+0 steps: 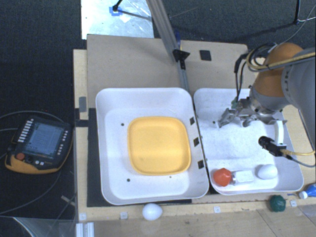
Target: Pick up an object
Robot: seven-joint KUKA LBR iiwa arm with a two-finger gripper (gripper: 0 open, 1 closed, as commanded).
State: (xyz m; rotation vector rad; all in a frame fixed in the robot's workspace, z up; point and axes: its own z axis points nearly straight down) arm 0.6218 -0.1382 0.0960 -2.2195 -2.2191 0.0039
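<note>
Far left, on dark floor: teach pendant (38, 147), screen facing up. Left bin (106, 132): a yellow square plate (159, 145) lying flat at centre. Below that bin's front edge, on the bench: a white egg-shaped object (152, 212). Right bin (210, 100), lower edge, in a row: red ball (222, 177), small white block (243, 177), white egg-shaped object (267, 172). Upper part of right bin: gripper (232, 116), low over bare floor, holding nothing; whether spread or closed cannot be told. Lower right, outside the bin: dark green ball (277, 203).

robot lab, teach pendant (38, 146), white bins (148, 98)
</note>
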